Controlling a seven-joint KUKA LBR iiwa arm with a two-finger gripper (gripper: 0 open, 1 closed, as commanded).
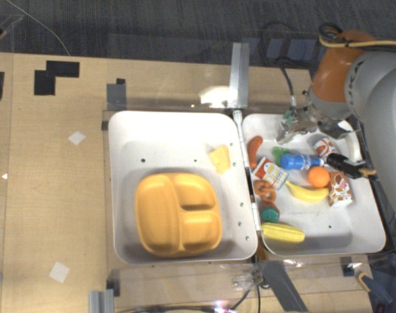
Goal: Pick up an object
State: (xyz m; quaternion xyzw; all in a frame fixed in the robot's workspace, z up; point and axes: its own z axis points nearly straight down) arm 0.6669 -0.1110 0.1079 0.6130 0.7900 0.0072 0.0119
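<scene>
Clearly, the right bin [374, 237] is crowded while the left bin [129, 135] keeps wide bare floor around a yellow divided tray [178, 212] at its 6 o'clock and a small yellow wedge [219, 159] near its 3 o'clock wall. The gripper [294, 128] hangs at the right bin's 12 o'clock corner, close to the back rim, with the grey arm [370, 77] and its orange band [331, 70] entering from 2 o'clock; whether it is spread or closed cannot be told, and nothing shows between its tips. Just at its 6 o'clock lies a blue bottle [294, 161], its long axis running 9 to 3 o'clock, touching an orange ball [319, 177]. A banana [306, 192] curves below them, a corn cob [282, 233] lies along the front wall, and a red sausage [254, 150] stands near the dividing rim. Open floor remains at the bin's 5 o'clock corner.
</scene>
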